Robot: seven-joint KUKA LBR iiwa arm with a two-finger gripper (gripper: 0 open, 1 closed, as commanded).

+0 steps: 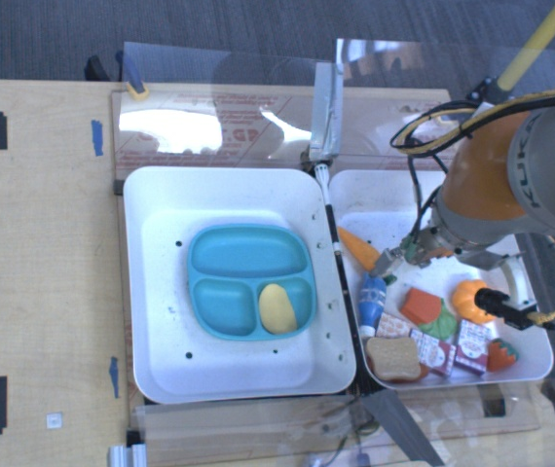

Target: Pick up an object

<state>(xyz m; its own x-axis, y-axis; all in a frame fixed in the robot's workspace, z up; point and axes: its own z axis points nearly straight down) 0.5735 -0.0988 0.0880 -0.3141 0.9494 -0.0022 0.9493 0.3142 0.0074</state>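
The left bin (151, 261) held a blue divided plate (250, 251) with three compartments. A yellow potato-shaped piece (277, 308) lay in the plate's lower right compartment, touching its rim.

The right bin (540, 363) carried a crowd of toy food. An orange carrot (359, 249) lay tilted near the bin's left wall, and just below it stood a small bottle with a blue cap (370, 300). A slice of brown bread (395, 359) rested at the front, beside a red block (421, 305) sitting on something green (440, 325). Two small red-and-white cartons (457, 348) lay next to the bread. Further right were an orange fruit (468, 297) and a strawberry (501, 354) near the front corner.

The grey arm with its orange band (482, 178) reached over the right bin. Its gripper (409, 251) hung low just beside the carrot's thick end; whether the hand was open or closed could not be told, and nothing could be seen held in it.
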